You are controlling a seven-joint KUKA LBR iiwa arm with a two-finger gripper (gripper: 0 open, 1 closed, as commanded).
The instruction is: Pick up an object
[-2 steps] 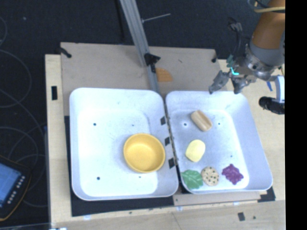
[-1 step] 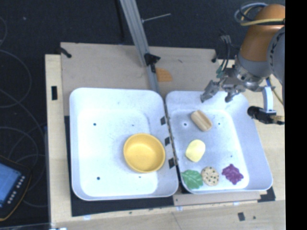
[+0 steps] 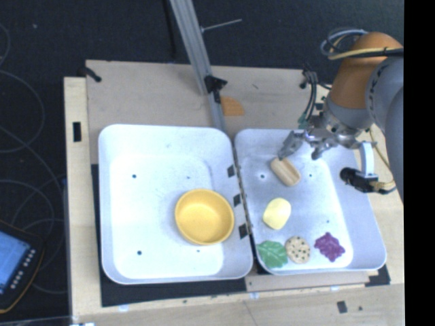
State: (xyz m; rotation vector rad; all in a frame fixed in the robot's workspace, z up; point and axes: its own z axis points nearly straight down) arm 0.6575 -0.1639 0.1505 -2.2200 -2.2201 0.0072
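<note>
Claw over the right bin, nothing held

My claw (image 3: pixel 304 147) hangs spread wide and bare, just beyond the tan bread roll (image 3: pixel 285 172) at the right bin's (image 3: pixel 353 209) far end; I judge that roll the handiest pick, lying apart from the lemon (image 3: pixel 276 213) and the near-edge cluster.

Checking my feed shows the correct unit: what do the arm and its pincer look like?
The arm is grey with a glossy orange band above the wrist. Thin dark cables loop over the band and run down beside it. The pincer is small, grey metal, with two thin fingers.
</note>
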